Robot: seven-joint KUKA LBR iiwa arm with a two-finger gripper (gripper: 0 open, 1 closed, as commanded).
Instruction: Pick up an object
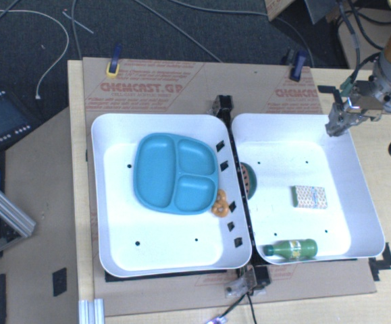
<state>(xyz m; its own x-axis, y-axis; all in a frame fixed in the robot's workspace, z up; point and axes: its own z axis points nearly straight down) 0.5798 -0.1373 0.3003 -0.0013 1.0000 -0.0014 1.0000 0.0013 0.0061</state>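
Whether the fingers of the gripper (335, 128) are apart or together cannot be told; nothing shows between them. It hangs over the far right rim of the right bin (357, 174). Judged an approach step: next, swing inward and descend over the small packet (309, 196) or green bottle (291, 250).

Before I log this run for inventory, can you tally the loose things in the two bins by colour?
Blue: 1, the divided plate
Orange-brown: 1, the small lump beside the plate
Green: 1, the bottle
Pale patterned: 1, the packet
Total: 4
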